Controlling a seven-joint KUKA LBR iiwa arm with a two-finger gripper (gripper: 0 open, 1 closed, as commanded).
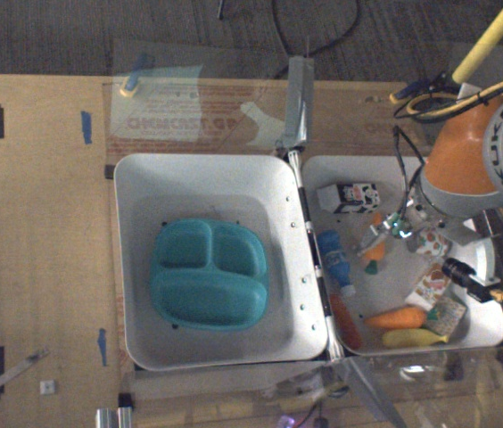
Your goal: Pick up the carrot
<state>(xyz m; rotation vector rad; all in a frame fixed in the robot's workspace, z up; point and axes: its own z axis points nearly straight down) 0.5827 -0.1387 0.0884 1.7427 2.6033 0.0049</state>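
An orange carrot (399, 317) lies near the front of the right bin (492, 324), just above a yellow banana (415, 337). A smaller orange piece with a green end (374, 254) lies in the middle of that bin. My gripper (391, 229) hangs over the bin's middle, right above and slightly right of the small orange piece and well behind the carrot. I see nothing held in it. The grey arm with its orange band (465, 163) reaches in from the right.
The right bin also holds a milk carton (354, 196), a blue bottle (333, 255), a red-orange item (345, 319) along the left wall and printed packets (434, 283). A teal divided plate (209, 273) sits in the left bin (136, 203).
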